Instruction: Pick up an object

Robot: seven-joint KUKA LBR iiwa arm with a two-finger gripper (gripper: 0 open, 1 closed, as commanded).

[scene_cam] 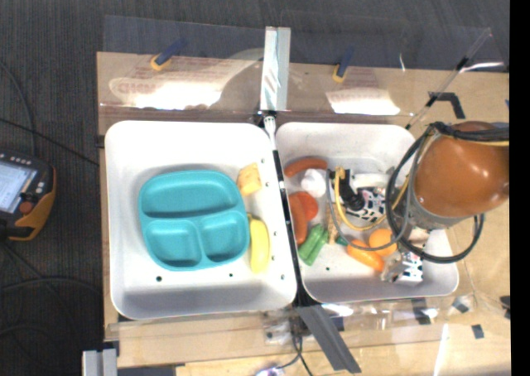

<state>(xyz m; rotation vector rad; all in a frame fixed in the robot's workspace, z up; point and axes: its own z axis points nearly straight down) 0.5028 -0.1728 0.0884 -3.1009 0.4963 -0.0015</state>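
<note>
The right bin (431,285) holds a heap of toy food. An orange carrot (366,255) lies near its front, with a green vegetable (313,243) to its left. Behind them are a red piece (303,205), a white piece (313,180), an orange-brown piece (305,165) and a black-and-white object (362,200). My gripper (403,267) reaches down into the bin's front right part, just right of the carrot. The arm's orange band (460,169) and cables hide much of it. I see nothing held in it.
In the left bin (124,200) sits a teal divided tray (195,217). A yellow banana (259,244) and a small yellow piece (249,179) lie along its right side. A metal divider post (276,68) stands behind, between the two bins.
</note>
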